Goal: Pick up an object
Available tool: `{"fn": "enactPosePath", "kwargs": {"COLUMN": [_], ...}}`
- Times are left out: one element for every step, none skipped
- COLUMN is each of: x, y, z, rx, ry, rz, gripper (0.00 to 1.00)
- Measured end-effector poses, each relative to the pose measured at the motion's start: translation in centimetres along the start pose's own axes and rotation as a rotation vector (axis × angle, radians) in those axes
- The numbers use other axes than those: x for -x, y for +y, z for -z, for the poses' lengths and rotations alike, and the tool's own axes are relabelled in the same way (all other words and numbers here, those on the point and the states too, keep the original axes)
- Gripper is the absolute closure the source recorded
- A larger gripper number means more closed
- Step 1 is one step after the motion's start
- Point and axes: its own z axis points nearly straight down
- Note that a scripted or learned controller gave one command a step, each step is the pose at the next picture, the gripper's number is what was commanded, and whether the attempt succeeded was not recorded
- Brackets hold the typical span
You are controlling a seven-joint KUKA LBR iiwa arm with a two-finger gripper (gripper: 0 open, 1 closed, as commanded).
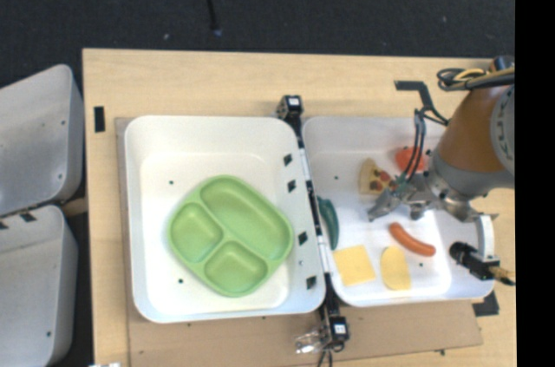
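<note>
Two bins sit on the surface: the left holds a green tray, the right food toys, where the pincer hangs spread just above a sausage, likely lining up a grab.

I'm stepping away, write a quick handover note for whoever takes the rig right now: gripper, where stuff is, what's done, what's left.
Gripper: low in the right white bin, near the pizza-slice toy; nothing visibly between its fingers.
Right bin also holds: a red sausage-shaped toy, a square yellow cheese slice, a yellow oval piece, a dark green piece at the left wall, and a red piece partly behind the arm.
Left white bin: a green three-compartment plate.
Done: no pick showing.
Left: grasp one object and lift it.
</note>
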Motion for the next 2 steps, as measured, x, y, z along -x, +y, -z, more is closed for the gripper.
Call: {"fn": "enactPosePath", "kwargs": {"x": [0.1, 0.8], "y": [0.1, -0.5], "z": [1.3, 6.0], "rx": [0.006, 0.007], "ry": [-0.001, -0.001], "rz": [-0.005, -0.002], "gripper": [1.0, 1.0]}}
